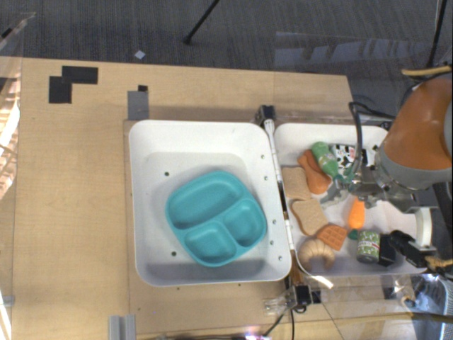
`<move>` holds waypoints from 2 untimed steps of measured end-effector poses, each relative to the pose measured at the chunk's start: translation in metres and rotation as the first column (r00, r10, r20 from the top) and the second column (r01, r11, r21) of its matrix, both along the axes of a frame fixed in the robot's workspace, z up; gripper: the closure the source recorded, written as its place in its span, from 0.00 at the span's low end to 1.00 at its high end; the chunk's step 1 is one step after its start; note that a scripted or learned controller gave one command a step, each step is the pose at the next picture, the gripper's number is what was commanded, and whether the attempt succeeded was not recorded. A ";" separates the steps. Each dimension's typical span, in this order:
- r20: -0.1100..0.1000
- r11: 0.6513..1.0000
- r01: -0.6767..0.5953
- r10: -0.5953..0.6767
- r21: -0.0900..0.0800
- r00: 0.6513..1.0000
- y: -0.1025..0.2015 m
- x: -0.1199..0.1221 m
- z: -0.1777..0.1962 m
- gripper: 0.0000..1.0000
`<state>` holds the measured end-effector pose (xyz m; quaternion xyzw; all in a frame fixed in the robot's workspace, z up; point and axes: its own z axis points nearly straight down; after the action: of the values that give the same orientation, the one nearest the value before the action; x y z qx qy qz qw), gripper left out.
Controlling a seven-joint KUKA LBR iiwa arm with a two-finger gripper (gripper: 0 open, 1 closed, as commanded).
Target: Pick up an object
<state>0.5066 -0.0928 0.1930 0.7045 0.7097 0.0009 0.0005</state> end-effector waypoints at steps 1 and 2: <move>-0.005 0.989 0.151 -0.151 -0.001 0.989 -0.055 -0.020 -0.070 0.00; 0.002 0.978 0.210 -0.210 0.002 0.978 -0.049 -0.001 -0.105 0.00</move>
<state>0.5057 -0.1414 0.0882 0.7755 0.6313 0.0024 0.0009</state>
